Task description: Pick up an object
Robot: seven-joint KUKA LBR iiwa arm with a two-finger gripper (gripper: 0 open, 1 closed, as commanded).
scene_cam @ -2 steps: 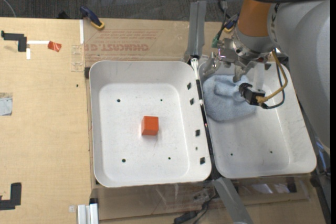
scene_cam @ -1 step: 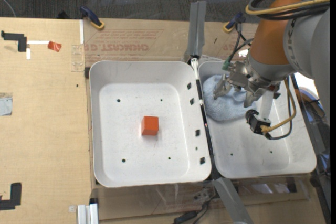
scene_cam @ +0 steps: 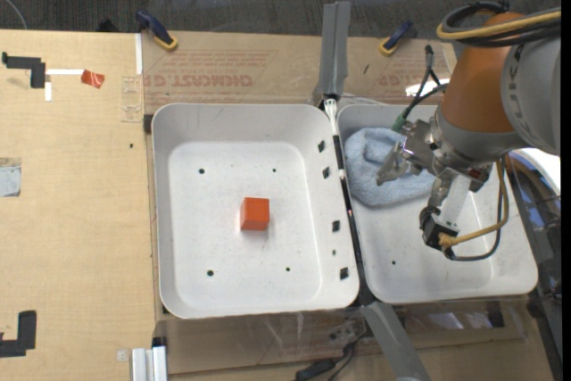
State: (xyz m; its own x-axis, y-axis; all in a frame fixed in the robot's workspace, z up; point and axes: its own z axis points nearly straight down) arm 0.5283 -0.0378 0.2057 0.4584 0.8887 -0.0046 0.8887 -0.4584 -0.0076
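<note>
An orange-red cube (scene_cam: 255, 214) lies near the middle of the left bin (scene_cam: 187, 263). A crumpled light blue cloth (scene_cam: 368, 158) sits in the back left part of the right bin (scene_cam: 464, 277). My gripper (scene_cam: 393, 167) hangs low over the cloth's right side, reaching leftward from the orange-banded wrist. Its tips appear to touch or press into the cloth. The arm hides the cloth's right edge.
A raised rim with black clips (scene_cam: 339, 192) separates the two bins. A black and yellow cable loop (scene_cam: 459, 241) hangs from the wrist over the right bin. Blue and orange clamps (scene_cam: 156, 29) (scene_cam: 397, 37) hold the cardboard behind the bins.
</note>
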